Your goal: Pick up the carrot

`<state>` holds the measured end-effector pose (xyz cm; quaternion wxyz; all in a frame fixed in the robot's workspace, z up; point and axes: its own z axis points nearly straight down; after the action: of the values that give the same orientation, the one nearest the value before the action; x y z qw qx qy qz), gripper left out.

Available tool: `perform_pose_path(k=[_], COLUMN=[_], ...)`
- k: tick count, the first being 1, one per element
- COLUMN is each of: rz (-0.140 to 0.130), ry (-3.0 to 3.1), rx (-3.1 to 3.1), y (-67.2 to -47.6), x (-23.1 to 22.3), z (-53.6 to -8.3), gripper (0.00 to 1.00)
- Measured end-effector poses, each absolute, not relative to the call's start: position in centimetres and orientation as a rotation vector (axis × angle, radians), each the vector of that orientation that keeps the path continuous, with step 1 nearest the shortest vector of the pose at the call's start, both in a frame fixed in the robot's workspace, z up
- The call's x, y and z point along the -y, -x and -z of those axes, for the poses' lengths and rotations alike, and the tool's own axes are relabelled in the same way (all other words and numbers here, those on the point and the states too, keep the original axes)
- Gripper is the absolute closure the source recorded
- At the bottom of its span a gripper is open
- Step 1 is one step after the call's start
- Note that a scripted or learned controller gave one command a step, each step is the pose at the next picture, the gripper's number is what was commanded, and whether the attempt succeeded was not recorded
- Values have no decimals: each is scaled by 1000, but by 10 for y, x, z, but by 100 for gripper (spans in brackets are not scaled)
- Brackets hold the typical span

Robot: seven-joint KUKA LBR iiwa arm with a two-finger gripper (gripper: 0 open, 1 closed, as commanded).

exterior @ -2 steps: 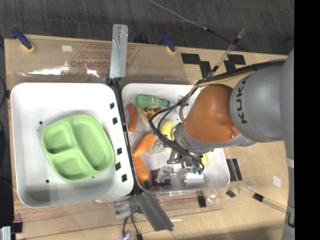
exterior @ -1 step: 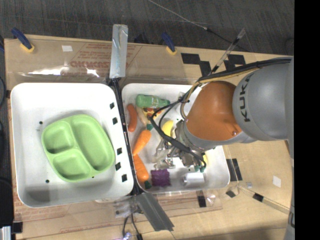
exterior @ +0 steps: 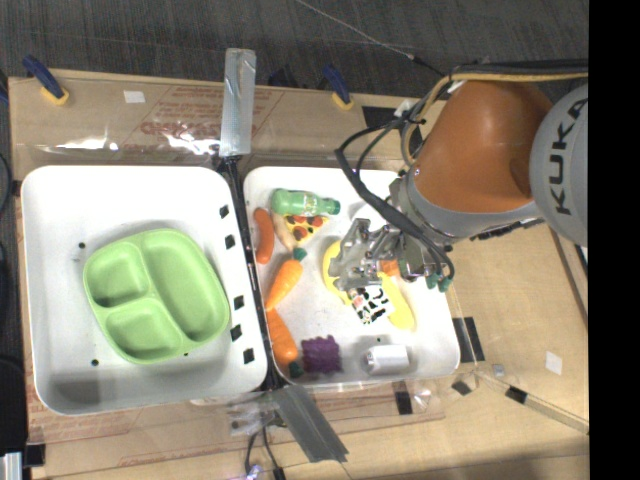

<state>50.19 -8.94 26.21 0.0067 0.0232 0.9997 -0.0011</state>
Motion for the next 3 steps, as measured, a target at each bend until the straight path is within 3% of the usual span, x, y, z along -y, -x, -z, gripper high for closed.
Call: perform_pose_path(k=[1,2,3], rz=[2,6,-1], ry=[275,163,1085], rx=[-3126,-3126,-2949], y=[-543,-585,-553], x=[89,111,154], z=[-253,-358,-264], gripper=[100,100,100])
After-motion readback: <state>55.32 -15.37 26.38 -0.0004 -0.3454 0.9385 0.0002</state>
